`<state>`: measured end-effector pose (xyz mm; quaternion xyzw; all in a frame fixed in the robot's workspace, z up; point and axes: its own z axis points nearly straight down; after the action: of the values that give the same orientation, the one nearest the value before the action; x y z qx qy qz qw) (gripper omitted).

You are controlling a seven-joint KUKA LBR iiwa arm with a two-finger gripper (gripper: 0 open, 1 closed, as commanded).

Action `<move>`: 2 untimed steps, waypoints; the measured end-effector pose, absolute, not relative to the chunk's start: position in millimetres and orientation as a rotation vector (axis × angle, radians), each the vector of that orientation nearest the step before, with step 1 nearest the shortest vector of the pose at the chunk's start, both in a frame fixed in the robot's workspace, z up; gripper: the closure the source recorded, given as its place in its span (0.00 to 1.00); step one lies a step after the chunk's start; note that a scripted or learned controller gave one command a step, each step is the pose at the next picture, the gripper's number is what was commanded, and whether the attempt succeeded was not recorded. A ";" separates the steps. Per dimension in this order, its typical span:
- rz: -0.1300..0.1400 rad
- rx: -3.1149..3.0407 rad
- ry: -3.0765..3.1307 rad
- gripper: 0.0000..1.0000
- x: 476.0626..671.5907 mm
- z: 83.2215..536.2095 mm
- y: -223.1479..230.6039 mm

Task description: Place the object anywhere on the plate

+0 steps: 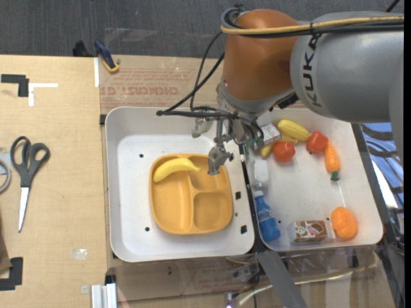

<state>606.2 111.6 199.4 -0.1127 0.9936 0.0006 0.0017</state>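
The metal two-finger end effector (216,161) hangs over the upper right rim of the yellow plastic divided plate (191,210), and whether it is apart or together cannot be made out, since the grey arm with its orange band (260,53) hides its upper part. The yellow toy banana (174,167) lies in the plate's top compartment, just left of the end effector, inside the left white bin (122,191). The right white bin (366,191) holds small toy foods and a blue bottle (265,220) along its left wall, partly hidden up top.
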 end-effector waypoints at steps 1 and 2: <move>0.001 -0.860 3.019 0.00 591.9 192.4 57.3; 0.004 -0.850 3.016 1.00 593.3 202.3 56.8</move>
<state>593.3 56.8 202.3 -0.2713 0.9625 0.0014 0.0038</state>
